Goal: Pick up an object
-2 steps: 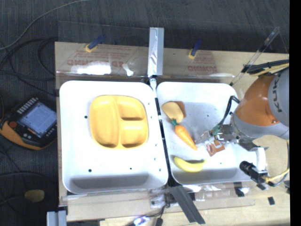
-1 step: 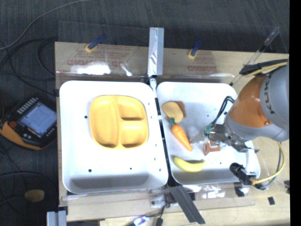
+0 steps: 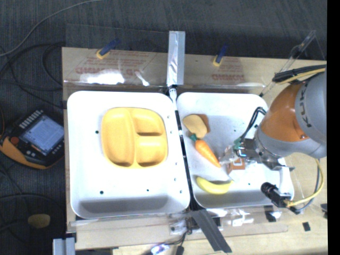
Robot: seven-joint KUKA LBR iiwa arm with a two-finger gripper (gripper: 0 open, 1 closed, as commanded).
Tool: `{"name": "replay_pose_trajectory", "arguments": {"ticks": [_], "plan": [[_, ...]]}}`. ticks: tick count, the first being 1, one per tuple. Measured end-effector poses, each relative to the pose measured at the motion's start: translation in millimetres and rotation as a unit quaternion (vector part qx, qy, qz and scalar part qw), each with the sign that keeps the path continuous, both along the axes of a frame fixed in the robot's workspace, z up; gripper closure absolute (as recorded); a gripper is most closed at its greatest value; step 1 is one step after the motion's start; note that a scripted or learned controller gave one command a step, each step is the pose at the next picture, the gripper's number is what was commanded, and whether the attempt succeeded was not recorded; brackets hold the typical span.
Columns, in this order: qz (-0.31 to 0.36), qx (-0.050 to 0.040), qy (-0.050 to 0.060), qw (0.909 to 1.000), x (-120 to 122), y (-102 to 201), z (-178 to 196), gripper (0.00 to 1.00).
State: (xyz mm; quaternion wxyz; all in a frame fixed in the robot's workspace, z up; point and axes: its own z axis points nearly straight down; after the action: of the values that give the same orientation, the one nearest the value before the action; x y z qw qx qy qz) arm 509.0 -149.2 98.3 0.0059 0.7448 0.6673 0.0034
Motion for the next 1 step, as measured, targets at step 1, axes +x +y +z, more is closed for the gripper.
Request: {"name": "replay_pose_trajectory", "arguments": {"ticks": [1], "plan": [[0.001,0.0011,0.002,1.0000,-0.5,0.9,7.6,1.00]]}}
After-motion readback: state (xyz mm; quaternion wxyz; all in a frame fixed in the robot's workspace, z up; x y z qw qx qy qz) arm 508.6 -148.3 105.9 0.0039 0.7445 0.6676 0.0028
